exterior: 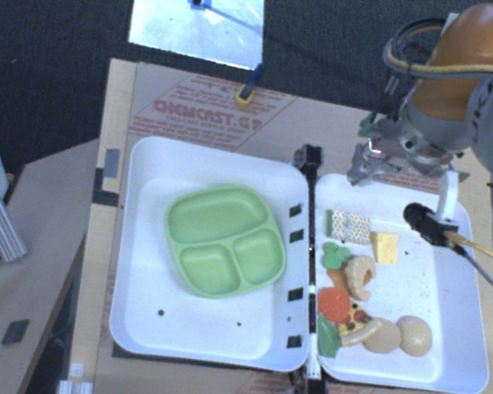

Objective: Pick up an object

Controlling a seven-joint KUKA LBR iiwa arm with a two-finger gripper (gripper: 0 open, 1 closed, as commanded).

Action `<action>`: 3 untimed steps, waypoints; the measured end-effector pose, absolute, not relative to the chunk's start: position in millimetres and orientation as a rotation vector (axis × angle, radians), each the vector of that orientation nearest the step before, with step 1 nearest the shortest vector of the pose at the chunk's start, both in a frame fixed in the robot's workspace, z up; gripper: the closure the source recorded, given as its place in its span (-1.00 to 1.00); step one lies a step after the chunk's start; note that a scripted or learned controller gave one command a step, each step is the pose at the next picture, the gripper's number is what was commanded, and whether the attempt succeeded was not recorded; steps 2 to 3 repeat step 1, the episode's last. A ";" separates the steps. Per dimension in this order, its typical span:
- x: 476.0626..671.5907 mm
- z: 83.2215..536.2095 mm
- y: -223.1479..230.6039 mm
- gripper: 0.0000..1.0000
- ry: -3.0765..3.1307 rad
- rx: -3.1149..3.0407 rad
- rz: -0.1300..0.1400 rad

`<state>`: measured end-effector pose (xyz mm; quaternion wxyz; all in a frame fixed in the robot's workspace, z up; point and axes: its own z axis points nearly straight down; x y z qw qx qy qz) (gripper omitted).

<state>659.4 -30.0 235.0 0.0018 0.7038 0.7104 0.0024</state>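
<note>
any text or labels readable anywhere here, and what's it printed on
"CHEMCAST GP" in red on the brown protective sheet under the bins, behind the left bin; the last letters are soft, so that reading is not certain.
Smaller red print beneath it, and more along the sheet's front edge: too blurred to read.
The food items and green tray show no lettering.

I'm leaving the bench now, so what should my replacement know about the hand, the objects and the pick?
Hand: over the far edge of the right bin, nothing seen between its fingers; open or shut is unclear.
Objects: toy food sits in the right bin: checkered piece, yellow block, red piece, two tan rounds. A green divided tray lies in the left bin.
Done: nothing lifted.
Left: descend, grasp one item, raise it.
</note>
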 end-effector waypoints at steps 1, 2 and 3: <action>653.4 233.4 -33.5 1.00 2.225 2.216 0.001; 653.4 233.4 -33.5 1.00 2.225 2.216 0.001; 653.4 233.4 -33.5 1.00 2.225 2.216 0.001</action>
